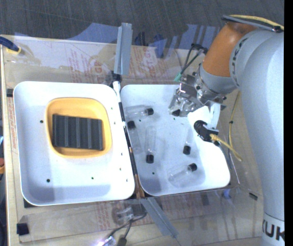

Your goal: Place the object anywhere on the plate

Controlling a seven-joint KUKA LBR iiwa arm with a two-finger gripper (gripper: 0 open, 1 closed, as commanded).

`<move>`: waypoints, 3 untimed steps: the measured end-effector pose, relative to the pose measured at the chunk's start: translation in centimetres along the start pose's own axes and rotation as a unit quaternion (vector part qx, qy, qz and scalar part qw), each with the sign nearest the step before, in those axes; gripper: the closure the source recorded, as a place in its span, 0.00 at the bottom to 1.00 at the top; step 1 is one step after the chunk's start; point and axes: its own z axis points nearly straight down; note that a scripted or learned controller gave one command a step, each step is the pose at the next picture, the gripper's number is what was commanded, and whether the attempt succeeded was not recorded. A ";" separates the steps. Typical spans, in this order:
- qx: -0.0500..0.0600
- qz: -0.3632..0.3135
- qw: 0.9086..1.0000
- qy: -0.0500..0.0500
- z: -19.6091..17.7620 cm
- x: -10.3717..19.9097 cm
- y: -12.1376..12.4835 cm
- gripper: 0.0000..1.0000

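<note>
Gripper (181, 105) is hovering low over the upper part of the right bin (215, 176); its opening and any load cannot be told from this angle. Clear vials with black caps are lying below and to its left, the nearest vial (140, 111) just left. Yellow plate (59, 106) is sitting well left, in the left bin (31, 183). Judged step: picking. Next: secure one vial, lift, carry left.

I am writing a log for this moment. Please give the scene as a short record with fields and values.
left bin: holds yellow plate with dark ridged insert
right bin: several clear vials with black caps, scattered
gripper: over right bin's upper part, near its back edge
plate contents: no vial on it
arm: enters from the right
</note>
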 end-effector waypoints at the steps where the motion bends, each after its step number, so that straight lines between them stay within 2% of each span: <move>1: -0.001 -0.052 0.999 0.000 -4.3 7.2 -2.8 1.00; 2: 0.001 -0.117 0.993 0.000 -1.9 12.9 -3.2 1.00; 3: 0.001 -0.167 0.986 0.000 -0.4 16.2 -4.8 1.00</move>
